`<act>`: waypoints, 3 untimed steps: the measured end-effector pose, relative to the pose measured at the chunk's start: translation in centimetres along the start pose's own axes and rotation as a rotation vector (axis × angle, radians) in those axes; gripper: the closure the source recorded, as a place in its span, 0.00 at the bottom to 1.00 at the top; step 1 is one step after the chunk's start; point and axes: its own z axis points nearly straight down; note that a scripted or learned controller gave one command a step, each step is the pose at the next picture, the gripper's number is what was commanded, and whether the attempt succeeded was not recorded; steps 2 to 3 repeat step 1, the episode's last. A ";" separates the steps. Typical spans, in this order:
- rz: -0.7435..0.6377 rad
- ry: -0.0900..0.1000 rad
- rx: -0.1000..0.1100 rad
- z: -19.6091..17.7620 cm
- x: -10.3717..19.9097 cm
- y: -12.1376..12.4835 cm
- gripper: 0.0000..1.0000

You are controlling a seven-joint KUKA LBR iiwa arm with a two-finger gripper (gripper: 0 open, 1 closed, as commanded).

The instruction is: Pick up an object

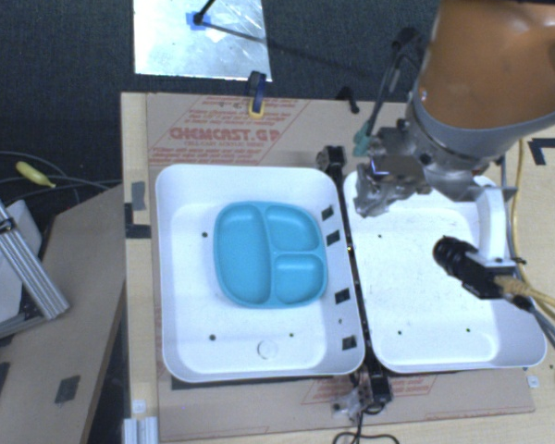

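A blue divided plate [268, 252] lies flat in the middle of the left bin [180, 276]. My gripper [372, 196] hangs over the back left corner of the right bin [425, 340], close to the wall between the two bins. It is to the right of the plate and apart from it. I see nothing held under the gripper. The grey and orange arm covers the back right part of the right bin.
A small pale round mark [266, 348] shows on the left bin's floor near its front wall. Black clips [340, 266] run along the divider between the bins. Both bins rest on a cardboard sheet [231, 128].
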 end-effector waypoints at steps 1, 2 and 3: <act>-0.003 -0.001 0.005 7.1 0.6 0.0 1.00; -0.003 -0.001 0.005 7.1 0.6 0.0 1.00; -0.003 -0.001 0.005 7.1 0.6 0.0 1.00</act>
